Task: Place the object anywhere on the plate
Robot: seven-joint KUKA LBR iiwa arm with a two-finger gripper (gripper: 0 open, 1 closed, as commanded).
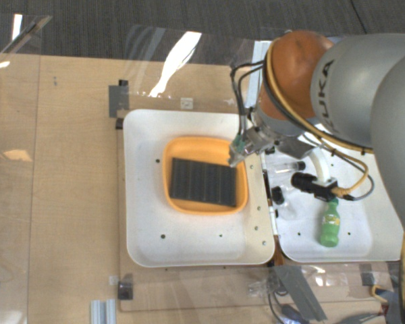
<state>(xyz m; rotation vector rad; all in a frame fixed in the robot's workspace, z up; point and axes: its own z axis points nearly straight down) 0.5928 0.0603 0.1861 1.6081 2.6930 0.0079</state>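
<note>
End effector (235, 155) — grip state unclear — hovers at the orange plate (204, 206) in the left bin (142, 241); green bottle (329, 225) lies in the right bin (358, 252).

orange plate (170, 181) with dark ribbed centre, green bottle (330, 225), white bins (142, 228).

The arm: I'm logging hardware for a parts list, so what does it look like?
The arm is bulky, rounded grey, with dark lettering on its casing and an orange band above the wrist. Black and yellow cables loop around the wrist. The gripper is small and metallic.
</note>
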